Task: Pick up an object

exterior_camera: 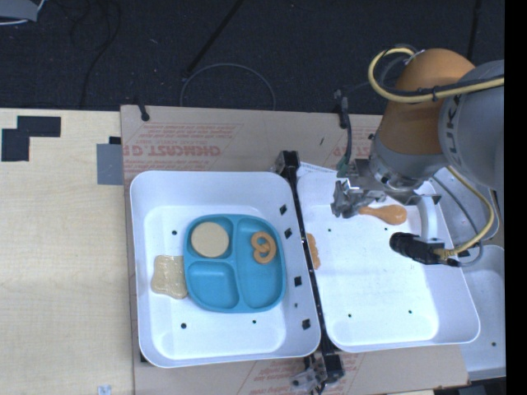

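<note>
My gripper (347,199) hangs over the far left part of the right bin (387,319), under the grey arm with its orange band. A tan, drumstick-shaped object (389,214) lies just right of the gripper, with its thin end reaching up to it. I cannot see whether the two are touching. A small orange piece (313,252) rests against the right bin's left wall.
The left bin (156,336) holds a blue divided plate (235,290) with a round cracker (209,239) and a pretzel (263,247) in its far compartments. A beige toast-like piece (169,276) lies left of the plate. A black cable fitting (416,247) sits over the right bin.
</note>
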`<state>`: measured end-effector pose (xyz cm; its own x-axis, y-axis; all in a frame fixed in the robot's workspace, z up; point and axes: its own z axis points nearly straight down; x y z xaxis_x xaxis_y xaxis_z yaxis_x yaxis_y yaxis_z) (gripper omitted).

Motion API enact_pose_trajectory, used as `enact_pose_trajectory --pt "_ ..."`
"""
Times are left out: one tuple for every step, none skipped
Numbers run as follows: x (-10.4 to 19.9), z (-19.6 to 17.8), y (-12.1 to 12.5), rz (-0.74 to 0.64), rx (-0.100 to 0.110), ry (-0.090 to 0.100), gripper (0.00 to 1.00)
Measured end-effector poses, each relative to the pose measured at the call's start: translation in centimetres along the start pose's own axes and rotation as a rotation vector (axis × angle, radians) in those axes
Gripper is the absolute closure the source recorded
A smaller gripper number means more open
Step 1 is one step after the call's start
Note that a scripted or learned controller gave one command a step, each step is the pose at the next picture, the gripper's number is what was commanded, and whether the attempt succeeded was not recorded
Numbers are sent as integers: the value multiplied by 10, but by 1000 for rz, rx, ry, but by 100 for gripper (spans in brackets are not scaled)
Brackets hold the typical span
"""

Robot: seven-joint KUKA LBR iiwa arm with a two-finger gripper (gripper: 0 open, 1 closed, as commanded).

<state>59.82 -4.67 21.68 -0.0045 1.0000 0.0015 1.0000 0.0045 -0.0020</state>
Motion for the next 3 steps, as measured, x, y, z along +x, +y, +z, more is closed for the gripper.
enact_pose_trajectory --pt "42 1 10 1 0 0 100" --pt "101 -10 19 0 0 0 100" --pt "152 -16 35 0 -1 0 100"
